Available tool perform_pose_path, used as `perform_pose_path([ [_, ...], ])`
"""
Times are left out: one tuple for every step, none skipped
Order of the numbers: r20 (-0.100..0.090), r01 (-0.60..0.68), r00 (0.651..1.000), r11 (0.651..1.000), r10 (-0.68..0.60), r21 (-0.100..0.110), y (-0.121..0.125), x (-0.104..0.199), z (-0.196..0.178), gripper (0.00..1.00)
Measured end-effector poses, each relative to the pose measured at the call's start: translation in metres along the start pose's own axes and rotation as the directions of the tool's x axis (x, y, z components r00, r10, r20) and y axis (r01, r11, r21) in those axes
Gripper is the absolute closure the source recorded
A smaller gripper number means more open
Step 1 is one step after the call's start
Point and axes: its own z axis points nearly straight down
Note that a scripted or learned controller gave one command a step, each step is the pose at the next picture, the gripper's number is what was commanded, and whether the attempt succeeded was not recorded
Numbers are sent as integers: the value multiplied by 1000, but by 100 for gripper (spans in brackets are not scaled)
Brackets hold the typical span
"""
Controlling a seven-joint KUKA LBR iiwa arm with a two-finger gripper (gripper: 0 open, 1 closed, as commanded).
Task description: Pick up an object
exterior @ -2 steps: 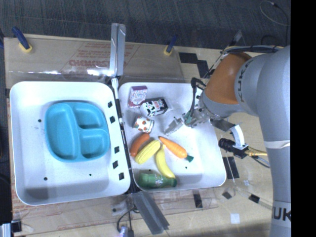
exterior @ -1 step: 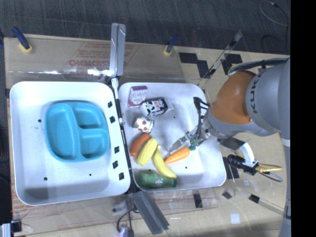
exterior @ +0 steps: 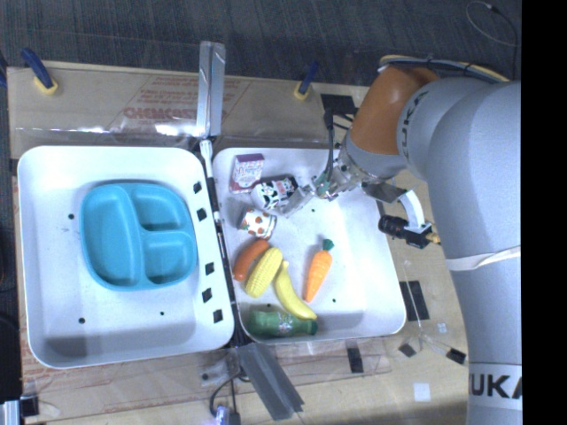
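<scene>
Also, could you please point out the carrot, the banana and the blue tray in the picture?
carrot [exterior: 316, 274]: camera view, middle of its orange body.
banana [exterior: 291, 295]: camera view, middle of its yellow curve.
blue tray [exterior: 108, 230]: camera view, floor of its large left compartment.

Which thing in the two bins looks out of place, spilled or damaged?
Nothing stands out. The blue tray lies flat in the left bin; the carrot, banana and corn lie whole in the right bin.

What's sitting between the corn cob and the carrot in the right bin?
The banana lies between the corn cob and the carrot, curving down toward the green bottle, as the camera view shows.
</scene>
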Motion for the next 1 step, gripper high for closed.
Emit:
perform_pose_path([
  [-2, 94, 996, 996, -94, 1, -64, 58, -15, 0],
])
